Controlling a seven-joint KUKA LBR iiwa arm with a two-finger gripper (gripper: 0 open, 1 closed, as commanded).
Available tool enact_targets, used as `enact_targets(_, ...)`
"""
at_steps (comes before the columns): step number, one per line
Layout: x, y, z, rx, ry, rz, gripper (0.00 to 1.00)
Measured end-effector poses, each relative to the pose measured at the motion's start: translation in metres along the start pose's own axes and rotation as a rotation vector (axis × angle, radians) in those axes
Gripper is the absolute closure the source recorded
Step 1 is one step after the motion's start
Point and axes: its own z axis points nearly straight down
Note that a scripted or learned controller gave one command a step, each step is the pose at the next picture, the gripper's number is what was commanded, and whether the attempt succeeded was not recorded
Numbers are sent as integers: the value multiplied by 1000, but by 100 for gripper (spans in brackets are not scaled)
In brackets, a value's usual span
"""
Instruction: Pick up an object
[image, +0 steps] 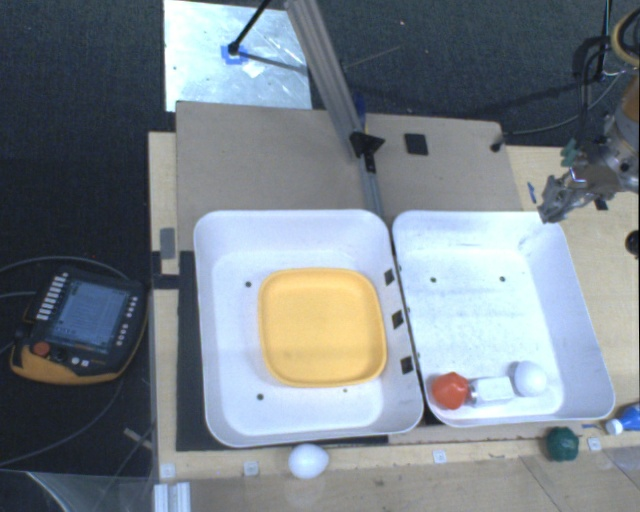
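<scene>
Gripper (556, 203): above the right bin's (560, 300) far right corner; finger state cannot be told.
Red ball (450, 390): near left corner of this bin, well apart from gripper.
White ball (530, 378): near edge, beside a white block (492, 389).

Right bin (560, 300) mostly open; red ball (450, 390), white block (492, 389), white ball (529, 378) crowd its near edge. Yellow plate (323, 326) fills left bin (225, 300).

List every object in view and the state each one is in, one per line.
yellow plate: flat in the left bin, right way up
red ball: at the right bin's near edge
white block: lying between red ball and white ball
white egg: on the bench, outside the bins
green object: on the bench
gripper: above the right bin's far corner, holding nothing
</scene>
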Motion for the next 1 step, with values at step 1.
enact_targets(1,52,-5,0,3,1,-3,100)
